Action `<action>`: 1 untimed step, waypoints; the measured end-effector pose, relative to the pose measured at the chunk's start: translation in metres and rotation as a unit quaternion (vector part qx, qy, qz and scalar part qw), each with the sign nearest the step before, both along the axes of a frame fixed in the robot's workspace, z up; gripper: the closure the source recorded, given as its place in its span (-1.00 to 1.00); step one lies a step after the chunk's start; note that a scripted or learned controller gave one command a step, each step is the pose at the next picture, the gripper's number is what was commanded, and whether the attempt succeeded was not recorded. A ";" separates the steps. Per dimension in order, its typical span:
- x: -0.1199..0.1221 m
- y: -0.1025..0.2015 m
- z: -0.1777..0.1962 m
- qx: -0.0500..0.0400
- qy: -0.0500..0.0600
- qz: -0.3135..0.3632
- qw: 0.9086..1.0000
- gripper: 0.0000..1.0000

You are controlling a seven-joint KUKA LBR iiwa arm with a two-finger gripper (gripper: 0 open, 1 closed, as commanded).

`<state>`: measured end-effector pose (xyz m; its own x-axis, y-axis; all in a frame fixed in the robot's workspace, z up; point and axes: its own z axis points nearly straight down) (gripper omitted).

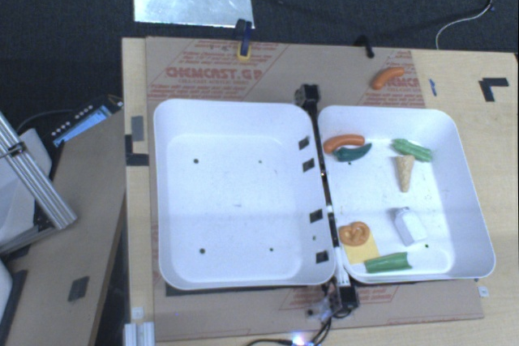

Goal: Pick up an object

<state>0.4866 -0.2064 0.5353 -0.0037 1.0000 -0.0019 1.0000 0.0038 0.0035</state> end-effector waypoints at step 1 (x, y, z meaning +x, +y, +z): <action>0.000 0.001 0.000 0.000 0.000 -0.001 1.000 1.00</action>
